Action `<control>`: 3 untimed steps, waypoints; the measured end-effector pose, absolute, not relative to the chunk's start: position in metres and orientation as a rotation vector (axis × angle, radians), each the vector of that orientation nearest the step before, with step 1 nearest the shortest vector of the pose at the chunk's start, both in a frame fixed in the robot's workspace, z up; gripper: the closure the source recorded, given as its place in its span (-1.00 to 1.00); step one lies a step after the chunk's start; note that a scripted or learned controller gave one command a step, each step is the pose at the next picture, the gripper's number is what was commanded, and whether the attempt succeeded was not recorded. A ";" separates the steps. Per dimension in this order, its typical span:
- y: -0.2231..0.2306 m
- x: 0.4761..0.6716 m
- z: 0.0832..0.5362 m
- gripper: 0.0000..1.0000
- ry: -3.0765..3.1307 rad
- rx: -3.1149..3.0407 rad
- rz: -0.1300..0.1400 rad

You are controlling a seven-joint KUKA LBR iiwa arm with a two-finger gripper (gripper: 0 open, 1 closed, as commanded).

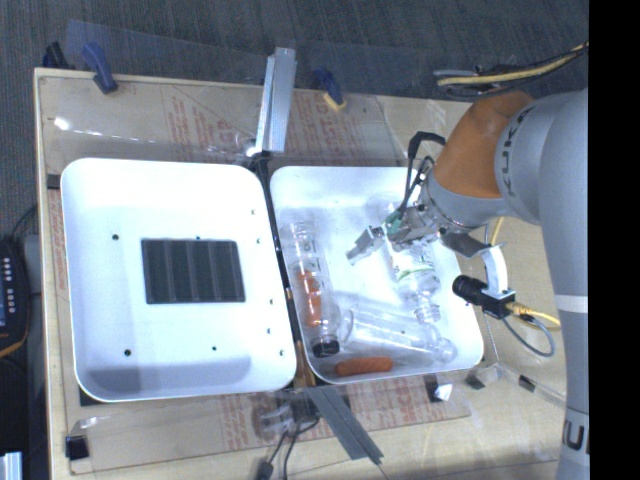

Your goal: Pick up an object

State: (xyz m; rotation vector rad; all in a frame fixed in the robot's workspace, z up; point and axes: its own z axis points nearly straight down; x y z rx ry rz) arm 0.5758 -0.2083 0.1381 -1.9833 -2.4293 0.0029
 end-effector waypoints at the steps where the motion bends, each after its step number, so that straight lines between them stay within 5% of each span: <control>1: -0.208 0.567 0.153 -1.00 -2.458 -1.946 0.003; 2: -0.208 0.568 0.163 1.00 -2.461 -1.941 0.005; 3: -0.208 0.568 0.163 -1.00 -2.461 -1.941 0.005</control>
